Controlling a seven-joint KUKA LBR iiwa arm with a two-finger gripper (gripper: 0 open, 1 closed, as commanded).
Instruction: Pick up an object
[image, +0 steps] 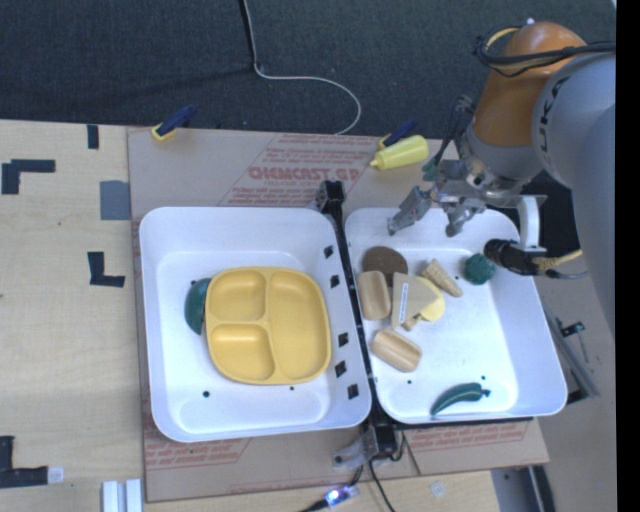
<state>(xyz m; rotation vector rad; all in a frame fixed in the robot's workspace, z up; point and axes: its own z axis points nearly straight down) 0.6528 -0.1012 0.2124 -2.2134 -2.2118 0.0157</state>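
The wooden bench (60, 330) carries a brown cardboard sheet (270, 170) with red print, and on that sheet two shallow white bins sit side by side, touching along a black clipped seam. The left bin (160, 240) and the right bin (530, 370) fill most of the sheet. Black tape marks (100, 268) lie on the bare wood at the left. A yellow clamp (400, 153) and a blue-and-yellow clamp (172, 122) grip the sheet's far edge

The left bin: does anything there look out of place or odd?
Yes. A dark green object lies partly hidden under the left edge of the yellow divided plate in the left bin, so the plate may sit unevenly.
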